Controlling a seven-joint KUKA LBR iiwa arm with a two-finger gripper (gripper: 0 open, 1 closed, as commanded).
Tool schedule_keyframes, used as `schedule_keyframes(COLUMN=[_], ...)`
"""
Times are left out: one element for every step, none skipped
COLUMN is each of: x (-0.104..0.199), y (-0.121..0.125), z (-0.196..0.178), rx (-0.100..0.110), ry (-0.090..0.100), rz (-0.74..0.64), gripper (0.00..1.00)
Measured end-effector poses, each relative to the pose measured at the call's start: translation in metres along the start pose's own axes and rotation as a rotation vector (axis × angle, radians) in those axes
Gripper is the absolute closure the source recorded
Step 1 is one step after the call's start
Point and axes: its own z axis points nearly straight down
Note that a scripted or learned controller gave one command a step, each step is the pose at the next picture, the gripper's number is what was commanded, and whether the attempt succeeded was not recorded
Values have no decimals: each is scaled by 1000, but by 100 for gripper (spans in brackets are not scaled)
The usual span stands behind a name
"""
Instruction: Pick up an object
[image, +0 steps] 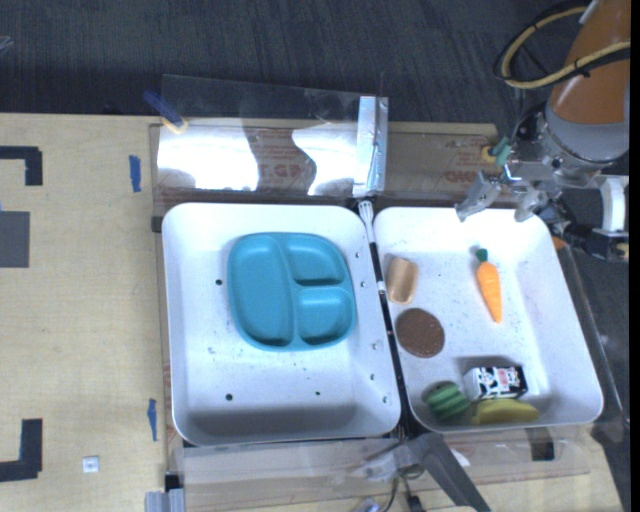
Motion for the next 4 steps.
schedule_keyframes(x=[-27,-49,-51,-79], y=[-19,-36,-34,-11], z=[130,151,138,66], rx=[-1,-45,-54,-10], ry=[0,-23,-28,-5], rz=[-122,-359,-356,-348], gripper=[0,0,100,100])
